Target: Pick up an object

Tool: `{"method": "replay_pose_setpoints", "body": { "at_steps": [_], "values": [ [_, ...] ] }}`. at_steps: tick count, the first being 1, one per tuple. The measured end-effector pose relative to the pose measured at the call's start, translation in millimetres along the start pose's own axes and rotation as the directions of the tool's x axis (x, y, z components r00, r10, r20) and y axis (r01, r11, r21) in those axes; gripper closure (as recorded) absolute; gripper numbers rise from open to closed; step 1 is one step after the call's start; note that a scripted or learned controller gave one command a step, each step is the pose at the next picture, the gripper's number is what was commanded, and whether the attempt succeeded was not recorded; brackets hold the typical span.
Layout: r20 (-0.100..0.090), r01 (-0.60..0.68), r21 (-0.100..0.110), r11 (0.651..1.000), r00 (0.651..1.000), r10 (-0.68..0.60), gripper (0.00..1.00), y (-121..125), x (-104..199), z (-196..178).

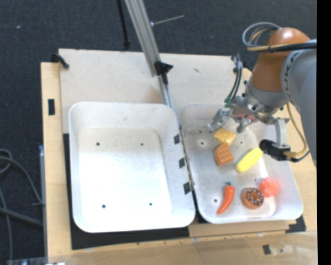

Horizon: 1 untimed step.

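I observe the gripper (230, 123) at the upper part of the right bin (201, 203), fingers spread, gripping nothing. A yellow cheese wedge (225, 136) lies just below it, touching a waffle piece (223, 155). A yellow banana (249, 160) sits to the right. A carrot (226, 199), doughnut (252, 197) and pink piece (270, 186) occupy the bin's lower end.

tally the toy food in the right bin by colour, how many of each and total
yellow: 2, a wedge and a long piece
orange: 2, a waffle-like piece and a carrot or pepper
brown: 1, a doughnut
pink-red: 1, a round piece
total: 6
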<state>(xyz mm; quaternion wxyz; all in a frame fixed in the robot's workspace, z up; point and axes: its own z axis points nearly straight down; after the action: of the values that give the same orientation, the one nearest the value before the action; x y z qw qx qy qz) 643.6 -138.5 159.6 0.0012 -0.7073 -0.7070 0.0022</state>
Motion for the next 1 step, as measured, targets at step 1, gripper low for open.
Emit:
{"method": "replay_pose_setpoints", "body": {
  "at_steps": [1],
  "values": [
    [0.003, -0.002, -0.012, 1.0, 1.0, 0.002, 0.0, 2.2, -1.2, 48.7]
  ]
}}
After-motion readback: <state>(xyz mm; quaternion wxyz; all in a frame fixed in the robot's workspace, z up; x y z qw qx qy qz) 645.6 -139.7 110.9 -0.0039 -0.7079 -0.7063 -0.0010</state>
